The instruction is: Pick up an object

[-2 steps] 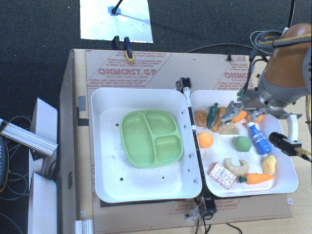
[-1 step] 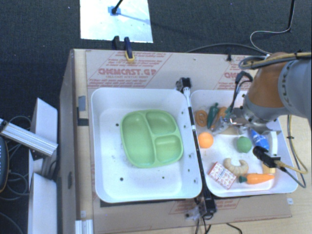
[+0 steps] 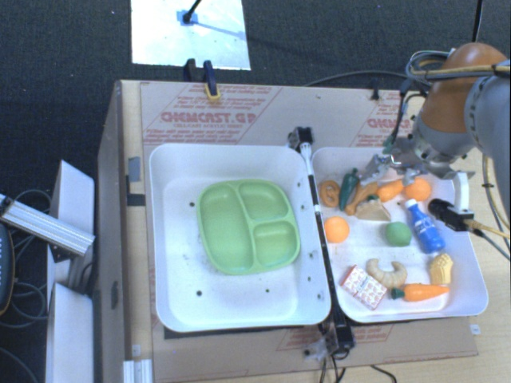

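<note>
Gripper [image 3: 382, 168] hovers just above the orange carrot [image 3: 382, 191]; can't tell the fingers' spread. I'd drop straight, avoiding the neighbouring green bottle [image 3: 350, 190].

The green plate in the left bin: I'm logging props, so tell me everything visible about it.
The green plate is pale green, looks like smooth plastic, a rounded rectangle split into three compartments: one large at the left, two smaller at the right. It lies flat and right side up on the floor of the left bin, turned slightly askew, near the middle. Nothing rests on it.
</note>
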